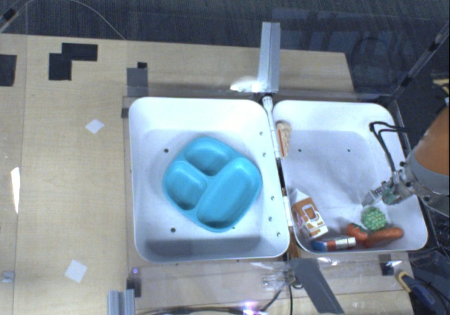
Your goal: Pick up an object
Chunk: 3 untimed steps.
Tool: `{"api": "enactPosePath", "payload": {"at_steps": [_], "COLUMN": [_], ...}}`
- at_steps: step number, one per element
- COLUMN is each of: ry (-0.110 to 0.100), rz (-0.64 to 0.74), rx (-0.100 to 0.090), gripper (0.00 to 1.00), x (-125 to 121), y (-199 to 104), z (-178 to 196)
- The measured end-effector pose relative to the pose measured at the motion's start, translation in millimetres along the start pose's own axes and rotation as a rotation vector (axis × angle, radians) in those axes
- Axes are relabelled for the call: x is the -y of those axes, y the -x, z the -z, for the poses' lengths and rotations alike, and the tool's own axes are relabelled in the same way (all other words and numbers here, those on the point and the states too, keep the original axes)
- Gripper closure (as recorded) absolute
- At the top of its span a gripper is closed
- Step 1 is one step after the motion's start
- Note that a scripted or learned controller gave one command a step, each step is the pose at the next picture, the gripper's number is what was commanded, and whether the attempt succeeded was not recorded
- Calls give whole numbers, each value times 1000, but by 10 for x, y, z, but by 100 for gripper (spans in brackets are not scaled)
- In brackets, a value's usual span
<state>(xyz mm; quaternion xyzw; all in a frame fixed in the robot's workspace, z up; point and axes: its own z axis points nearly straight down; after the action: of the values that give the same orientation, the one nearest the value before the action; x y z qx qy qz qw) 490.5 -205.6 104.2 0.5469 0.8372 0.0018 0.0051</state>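
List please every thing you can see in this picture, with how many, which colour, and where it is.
bins: 2, white, side by side on the bench; left bin, right bin
divided tray: 1, light blue, three compartments, middle of the left bin
carton: 1, orange and white, near left part of the right bin
tube: 1, orange and white, along the left wall of the right bin
ball: 1, green, near right part of the right bin
carrot-like piece: 1, orange, just below the ball
marker: 1, red with a blue end, near edge of the right bin
arm: 1, grey with orange band, right side
pincer: 1, grey, above the ball
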Motion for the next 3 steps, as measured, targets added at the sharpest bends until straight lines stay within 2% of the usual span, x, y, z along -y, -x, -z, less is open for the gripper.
{"api": "enactPosePath", "payload": {"at_steps": [1,2,3], "ry": [0,-2,-1], "rz": [0,303,685], "rx": [0,-3,-4], "gripper": [0,0,0], "x": [0,-241,-435], "y": [0,-578,-1014], "z": [-1,450,600]}}
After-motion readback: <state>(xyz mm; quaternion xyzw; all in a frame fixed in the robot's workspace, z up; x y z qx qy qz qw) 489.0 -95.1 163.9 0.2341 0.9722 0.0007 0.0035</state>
